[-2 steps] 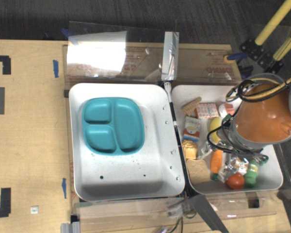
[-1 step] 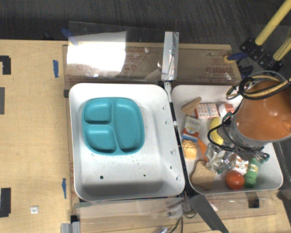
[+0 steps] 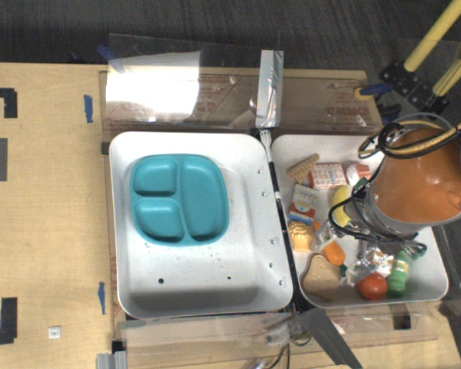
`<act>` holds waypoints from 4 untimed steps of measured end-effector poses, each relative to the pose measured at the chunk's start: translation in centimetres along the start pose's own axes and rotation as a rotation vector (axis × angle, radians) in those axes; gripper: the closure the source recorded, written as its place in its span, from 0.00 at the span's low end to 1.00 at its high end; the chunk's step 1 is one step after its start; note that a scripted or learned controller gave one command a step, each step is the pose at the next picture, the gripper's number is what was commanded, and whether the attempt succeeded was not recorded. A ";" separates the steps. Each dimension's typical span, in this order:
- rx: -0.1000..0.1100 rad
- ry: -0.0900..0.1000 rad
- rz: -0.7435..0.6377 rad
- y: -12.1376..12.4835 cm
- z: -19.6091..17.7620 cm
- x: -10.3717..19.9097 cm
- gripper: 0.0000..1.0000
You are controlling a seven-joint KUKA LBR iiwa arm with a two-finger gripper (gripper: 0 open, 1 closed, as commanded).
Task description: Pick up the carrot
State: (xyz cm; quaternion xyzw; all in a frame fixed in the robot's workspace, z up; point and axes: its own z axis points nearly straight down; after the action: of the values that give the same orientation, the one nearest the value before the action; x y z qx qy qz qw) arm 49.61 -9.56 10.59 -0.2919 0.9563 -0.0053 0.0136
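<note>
Toy food crowds the right bin, where the arm hangs low with its orange band above the pile. Its gripper sits among the items near the bin's front, and from where I stand I cannot tell how it is set. The carrot, small and orange, lies just left of it, beside a slice of bread. A tomato rests close by. The left bin holds a teal divided plate.
</note>
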 end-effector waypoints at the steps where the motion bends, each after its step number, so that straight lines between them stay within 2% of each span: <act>1: 0.003 -0.007 -0.002 0.0 -1.1 -0.3 1.00; 2: 0.003 -0.006 -0.002 0.0 -1.0 -0.3 0.00; 3: -0.008 0.007 -0.117 -1.0 1.6 0.6 0.00; 4: -0.003 -0.004 -0.119 -1.0 0.3 0.1 1.00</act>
State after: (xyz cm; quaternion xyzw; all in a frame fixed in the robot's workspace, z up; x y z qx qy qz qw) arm 50.07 -10.41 10.29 -0.3485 0.9372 -0.0042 0.0147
